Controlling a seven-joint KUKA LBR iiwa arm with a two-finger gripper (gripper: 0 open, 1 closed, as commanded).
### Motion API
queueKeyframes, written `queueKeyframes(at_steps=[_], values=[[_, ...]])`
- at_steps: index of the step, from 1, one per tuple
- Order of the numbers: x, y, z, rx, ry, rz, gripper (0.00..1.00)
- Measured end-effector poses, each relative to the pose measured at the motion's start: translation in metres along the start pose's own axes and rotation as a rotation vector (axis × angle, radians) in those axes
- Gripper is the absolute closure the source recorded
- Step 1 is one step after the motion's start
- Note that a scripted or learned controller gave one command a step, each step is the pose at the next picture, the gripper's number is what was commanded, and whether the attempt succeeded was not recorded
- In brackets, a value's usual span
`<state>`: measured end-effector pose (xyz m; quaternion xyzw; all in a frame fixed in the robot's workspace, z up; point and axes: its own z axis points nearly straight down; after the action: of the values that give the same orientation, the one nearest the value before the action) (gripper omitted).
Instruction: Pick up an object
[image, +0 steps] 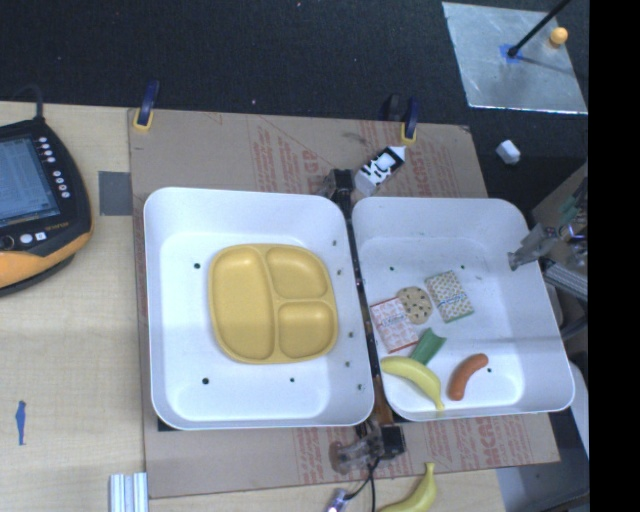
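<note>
Banana (413, 377) at right bin's (535, 330) front edge | gripper (522, 256) over right rim; jaws seemingly hidden, cannot tell

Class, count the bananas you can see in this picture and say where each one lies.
2. One banana lies in the right bin, near its front edge beside the sausage. The other banana lies outside the bins, on the cardboard at the picture's bottom edge.

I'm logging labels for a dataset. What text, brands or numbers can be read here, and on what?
None can be quoted.
Brown cardboard sheet under the bins: faint red print, too blurred to read.
Orange-edged handheld control pad: lit screen, text too small.
Two small patterned packets: print unreadable.
</note>
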<state>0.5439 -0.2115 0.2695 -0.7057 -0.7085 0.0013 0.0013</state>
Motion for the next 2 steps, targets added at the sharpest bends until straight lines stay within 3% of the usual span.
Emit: queueKeyframes(at_steps=[1, 2], values=[[0.048, 0.002, 0.178, 0.002, 0.0, -0.002, 0.0], [0.074, 0.037, 0.177, 0.0, -0.001, -0.004, 0.0]])
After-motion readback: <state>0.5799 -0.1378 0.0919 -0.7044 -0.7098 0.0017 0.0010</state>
